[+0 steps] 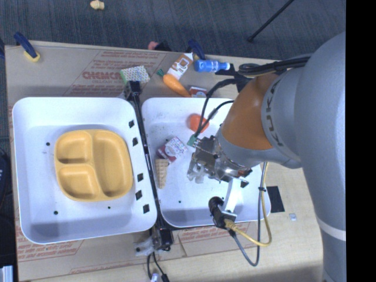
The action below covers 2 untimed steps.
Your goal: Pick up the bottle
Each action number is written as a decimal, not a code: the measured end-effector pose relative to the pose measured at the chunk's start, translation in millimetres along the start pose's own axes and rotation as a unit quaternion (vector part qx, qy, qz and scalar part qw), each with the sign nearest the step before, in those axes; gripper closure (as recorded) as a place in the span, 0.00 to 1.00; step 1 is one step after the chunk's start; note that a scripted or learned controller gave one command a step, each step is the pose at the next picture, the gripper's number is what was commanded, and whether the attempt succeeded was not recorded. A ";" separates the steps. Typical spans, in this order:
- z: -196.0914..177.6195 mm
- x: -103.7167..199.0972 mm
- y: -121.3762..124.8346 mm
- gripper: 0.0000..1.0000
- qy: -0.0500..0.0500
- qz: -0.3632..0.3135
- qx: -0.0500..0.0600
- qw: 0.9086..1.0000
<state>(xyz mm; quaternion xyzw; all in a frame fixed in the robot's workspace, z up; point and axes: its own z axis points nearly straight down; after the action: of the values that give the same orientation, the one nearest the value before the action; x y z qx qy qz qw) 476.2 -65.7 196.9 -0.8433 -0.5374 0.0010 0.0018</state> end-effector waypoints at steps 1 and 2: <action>-5.3 15.5 -7.5 1.00 0.000 -0.093 0.002 0.996; 0.7 36.3 -17.2 1.00 0.000 -0.148 0.002 0.989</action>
<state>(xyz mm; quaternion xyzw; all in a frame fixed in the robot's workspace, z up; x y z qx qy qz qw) 476.0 -25.5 196.3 -0.7545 -0.6563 0.0016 0.0034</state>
